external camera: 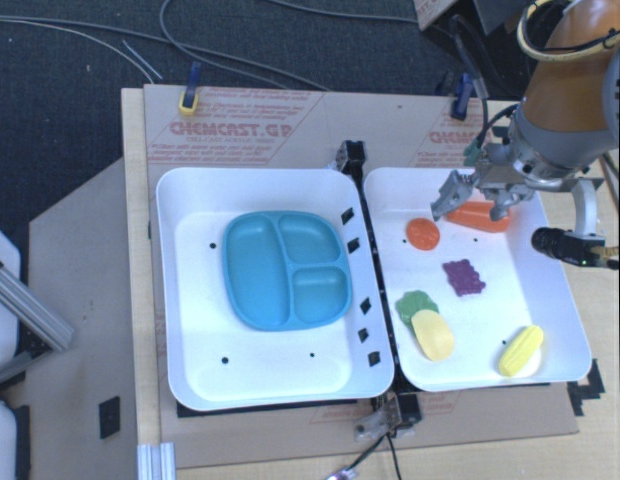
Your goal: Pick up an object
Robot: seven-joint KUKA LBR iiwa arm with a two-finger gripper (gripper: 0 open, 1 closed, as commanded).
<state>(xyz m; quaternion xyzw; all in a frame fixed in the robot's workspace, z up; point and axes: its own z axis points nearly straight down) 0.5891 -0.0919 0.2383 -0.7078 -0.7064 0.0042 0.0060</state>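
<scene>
My gripper point(474, 206) hangs low over the far part of the right bin point(560, 298). Its two grey fingers stand apart, one on each side of an orange-red carrot-like piece point(482, 218) that lies on the bin floor. The piece sits in the gap between them, and I cannot tell whether either finger touches it. Close to the left finger lies a round orange piece point(422, 234). Nearer the front are a purple grape cluster point(464, 276), a green piece point(412, 304), a pale yellow piece point(434, 335) and a yellow corn cob point(520, 351).
The left bin point(190, 298) holds a blue divided plate point(287, 268). A black divider point(362, 258) with clips runs between the bins. A black fitting point(575, 245) juts over the right bin's right rim. Cables lie on the dark floor behind the bench.
</scene>
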